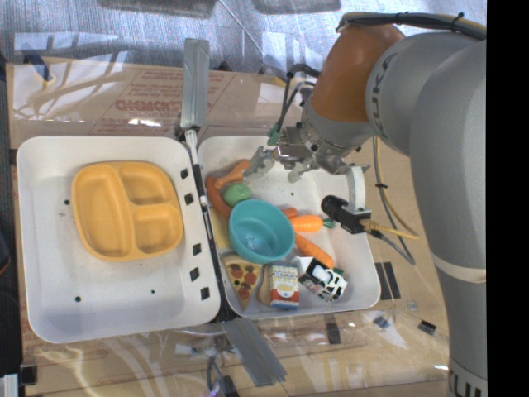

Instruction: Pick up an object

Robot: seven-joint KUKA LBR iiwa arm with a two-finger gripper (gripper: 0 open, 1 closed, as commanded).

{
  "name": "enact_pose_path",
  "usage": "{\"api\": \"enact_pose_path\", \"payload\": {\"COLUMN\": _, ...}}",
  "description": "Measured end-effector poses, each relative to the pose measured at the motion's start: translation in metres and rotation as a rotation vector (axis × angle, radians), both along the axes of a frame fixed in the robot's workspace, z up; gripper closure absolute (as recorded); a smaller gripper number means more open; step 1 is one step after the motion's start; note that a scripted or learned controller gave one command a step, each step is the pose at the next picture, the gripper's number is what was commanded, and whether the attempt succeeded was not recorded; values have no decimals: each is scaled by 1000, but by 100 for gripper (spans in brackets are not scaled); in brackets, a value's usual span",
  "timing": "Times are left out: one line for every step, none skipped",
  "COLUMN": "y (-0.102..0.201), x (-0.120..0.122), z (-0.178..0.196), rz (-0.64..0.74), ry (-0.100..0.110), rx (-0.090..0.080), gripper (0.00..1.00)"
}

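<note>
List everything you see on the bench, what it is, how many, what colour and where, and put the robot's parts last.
Bins: two, white, side by side.
Divided tray: one, yellow, left bin.
Bowl: one, teal, right bin centre.
Carrots: two, orange, right of bowl.
Green piece: one, above bowl.
Pizza slice: one, right bin's near edge.
Carton: one, beside pizza slice.
Cow toy: one, black-and-white, near right corner.
Arm: one, grey and orange.
Gripper: over right bin's far side.

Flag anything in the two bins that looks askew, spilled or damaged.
Nothing looks spilled or broken. The teal bowl sits tilted on the crowded toys in the right bin; the yellow tray lies flat but skewed in the left bin.
</note>
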State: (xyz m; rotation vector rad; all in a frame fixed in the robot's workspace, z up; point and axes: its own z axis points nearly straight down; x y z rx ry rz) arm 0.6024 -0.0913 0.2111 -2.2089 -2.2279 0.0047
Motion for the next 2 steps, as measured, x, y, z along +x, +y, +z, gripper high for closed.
{"api": "enact_pose_path", "payload": {"y": -33, "x": -28, "z": -111, "rz": 11, "ry": -22, "rx": -3, "gripper": 0}}
{"api": "enact_pose_path", "payload": {"y": -38, "x": -27, "z": -97, "rz": 13, "ry": -28, "rx": -11, "gripper": 100}}
